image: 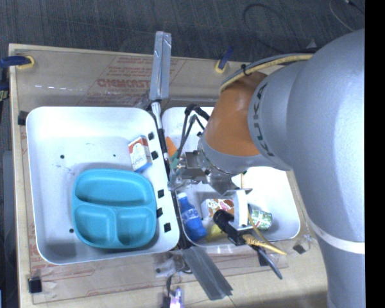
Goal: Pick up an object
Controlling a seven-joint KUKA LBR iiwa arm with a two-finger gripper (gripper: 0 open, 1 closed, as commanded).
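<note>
My gripper (181, 174) hangs low at the left side of the right bin (289, 191), mostly covered by the wrist and its orange band. Just below it lies a blue bottle (191, 217) with a white cap, pointing toward the front wall. To the right of the bottle are a red and white snack packet (219, 206) and a green packet (260, 219). A yellow item (213, 234) sits by the front wall. An orange thing (171, 146) peeks out behind the gripper, by the bin's left wall. I see nothing between the fingers.
The left bin (58, 140) holds a blue compartment tray (115, 208) at its front and a small red, white and blue box (138, 153) near its right wall. The arm covers the back half of the right bin. A grey divider bar (160, 63) rises between the bins.
</note>
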